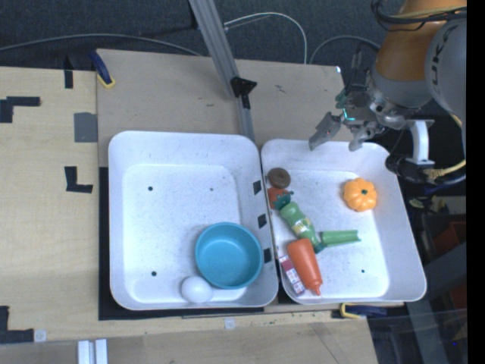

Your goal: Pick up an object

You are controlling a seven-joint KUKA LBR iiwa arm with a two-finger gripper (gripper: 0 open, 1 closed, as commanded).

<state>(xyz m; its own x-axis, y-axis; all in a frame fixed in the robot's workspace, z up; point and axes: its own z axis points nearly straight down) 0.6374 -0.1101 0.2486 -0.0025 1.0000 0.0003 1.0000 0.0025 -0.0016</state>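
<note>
My gripper (339, 136) hangs over the far rim of the right bin (394, 275), fingers spread open with nothing between them. Below it in that bin lie a small orange pumpkin (360, 194), a brown round piece (279, 177), a green bottle (297, 221), a green stick-shaped piece (339, 238), an orange carrot (305, 264) and a small red-and-white packet (291, 274). The pumpkin sits a little toward the front and right of the gripper. In the left bin (144, 165) a blue bowl (228, 254) sits beside a white ball (196, 288).
A grey slanted pole (214, 36) rises behind the bins, ending at a black clamp (242, 87). Cables (280, 21) run across the dark floor at the back. The wooden bench (45, 203) extends to the left with black tape marks.
</note>
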